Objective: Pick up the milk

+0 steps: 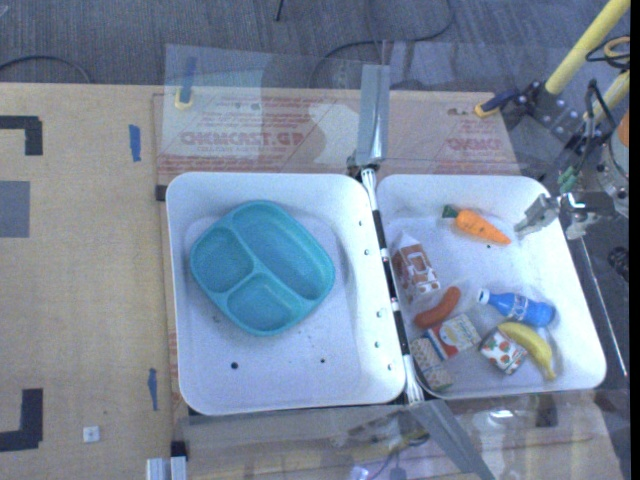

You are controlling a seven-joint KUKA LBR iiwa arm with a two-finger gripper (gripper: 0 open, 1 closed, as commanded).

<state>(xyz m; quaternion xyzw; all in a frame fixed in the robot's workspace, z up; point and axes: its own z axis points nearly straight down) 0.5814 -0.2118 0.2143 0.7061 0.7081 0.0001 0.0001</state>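
camera view looks down on two bins; the milk point(414, 271), a small brown-and-white carton, lies tipped on its side in the right bin point(590, 353), close to the divider, just above a sausage point(438, 307). the gripper point(545, 214) hovers at that bin's upper right rim, near the carrot point(477, 226) and well apart from the milk; whether it is spread or pressed together, i cannot tell. a blue tray point(262, 266) sits in the left bin point(190, 368).

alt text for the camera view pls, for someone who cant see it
The gripper hovers at the right bin's upper right edge, apart from the milk carton lying near the divider. A carrot, sausage, bottle and banana share that bin; the left bin holds a teal tray.
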